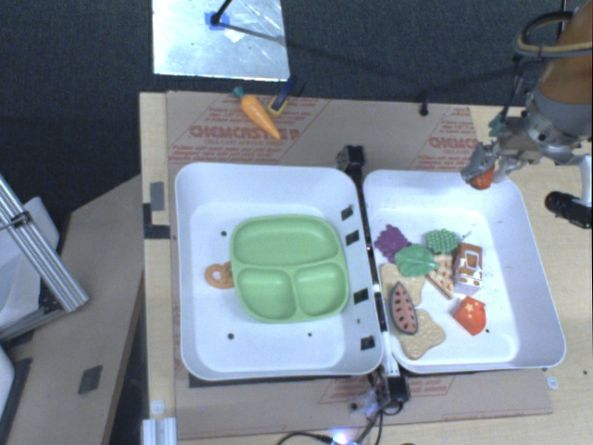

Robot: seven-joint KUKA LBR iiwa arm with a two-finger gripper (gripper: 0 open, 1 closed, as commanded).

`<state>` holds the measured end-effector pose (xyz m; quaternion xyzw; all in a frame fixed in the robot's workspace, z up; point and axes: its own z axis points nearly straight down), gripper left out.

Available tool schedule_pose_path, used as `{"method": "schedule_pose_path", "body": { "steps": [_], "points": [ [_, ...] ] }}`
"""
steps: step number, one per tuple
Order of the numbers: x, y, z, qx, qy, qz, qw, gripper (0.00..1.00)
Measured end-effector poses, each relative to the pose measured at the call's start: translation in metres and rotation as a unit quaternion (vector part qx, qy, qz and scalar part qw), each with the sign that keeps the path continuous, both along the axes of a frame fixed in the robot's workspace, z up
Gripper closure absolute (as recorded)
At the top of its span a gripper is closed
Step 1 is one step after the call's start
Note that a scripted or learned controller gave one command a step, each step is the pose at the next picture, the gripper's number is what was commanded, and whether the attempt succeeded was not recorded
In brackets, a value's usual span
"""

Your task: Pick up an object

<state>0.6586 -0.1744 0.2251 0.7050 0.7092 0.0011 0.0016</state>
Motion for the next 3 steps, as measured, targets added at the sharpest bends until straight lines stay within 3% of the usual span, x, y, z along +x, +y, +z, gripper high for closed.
{"method": "schedule_pose_path", "body": {
  "steps": [1, 3],
  "points": [
    [-0.008, 0.059, -0.001, 0.001, 0.001, 0.002, 1.0, 1.0],
    [0.003, 0.15, 0.002, 0.0012, 0.001, 0.002, 1.0, 1.0]
  ]
}}
